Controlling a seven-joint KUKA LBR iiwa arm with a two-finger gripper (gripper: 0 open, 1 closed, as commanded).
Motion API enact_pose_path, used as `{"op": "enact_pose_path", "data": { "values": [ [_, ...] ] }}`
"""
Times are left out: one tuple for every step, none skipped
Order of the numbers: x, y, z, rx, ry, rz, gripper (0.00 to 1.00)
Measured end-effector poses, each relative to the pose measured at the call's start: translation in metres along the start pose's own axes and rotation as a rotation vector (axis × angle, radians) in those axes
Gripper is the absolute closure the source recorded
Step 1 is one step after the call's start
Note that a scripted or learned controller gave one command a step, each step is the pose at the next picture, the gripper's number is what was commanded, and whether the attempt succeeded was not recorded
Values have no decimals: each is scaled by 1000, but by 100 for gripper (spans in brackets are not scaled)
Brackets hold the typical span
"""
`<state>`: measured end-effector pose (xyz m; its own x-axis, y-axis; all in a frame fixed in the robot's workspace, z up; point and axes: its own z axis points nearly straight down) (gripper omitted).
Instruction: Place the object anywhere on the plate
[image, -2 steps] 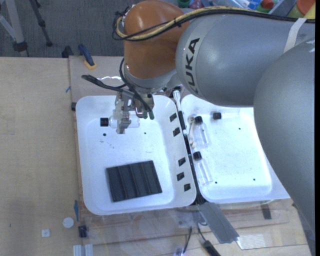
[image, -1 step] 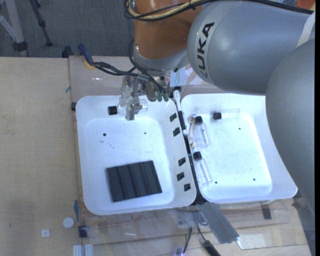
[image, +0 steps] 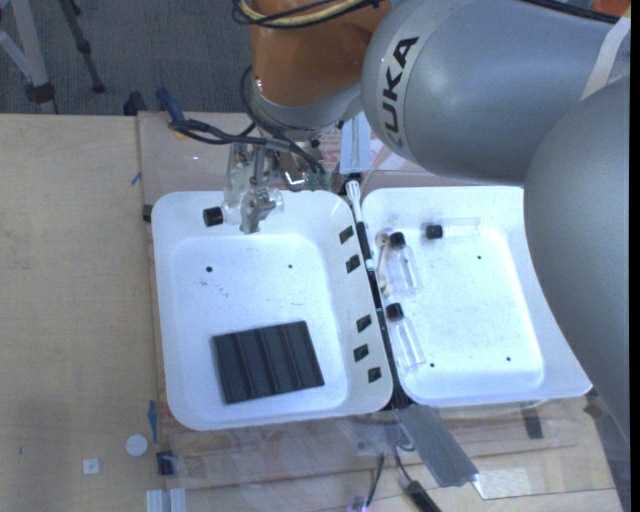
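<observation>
A black ridged rectangular plate (image: 268, 361) lies flat in the near part of the left bin (image: 180, 300). My gripper (image: 251, 212) hangs over that bin's far edge, well beyond the plate. A small black piece (image: 212, 215) sits on the bin's far rim, just left of the gripper and apart from it. Whether anything is in the gripper is hidden by its own hardware.
The right bin (image: 500, 330) holds two clear tube-like pieces with black caps (image: 400, 262) (image: 403, 335) along its left wall, and a small black piece (image: 433, 232) near its far edge. Black clips (image: 358, 294) line the divider. The arm's bulk (image: 500, 90) overhangs the far right.
</observation>
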<state>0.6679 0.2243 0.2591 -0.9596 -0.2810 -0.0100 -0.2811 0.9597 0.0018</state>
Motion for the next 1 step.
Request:
{"op": "enact_pose_path", "data": {
  "values": [
    [3,-6,17,1,7,-39,100]
  ]
}}
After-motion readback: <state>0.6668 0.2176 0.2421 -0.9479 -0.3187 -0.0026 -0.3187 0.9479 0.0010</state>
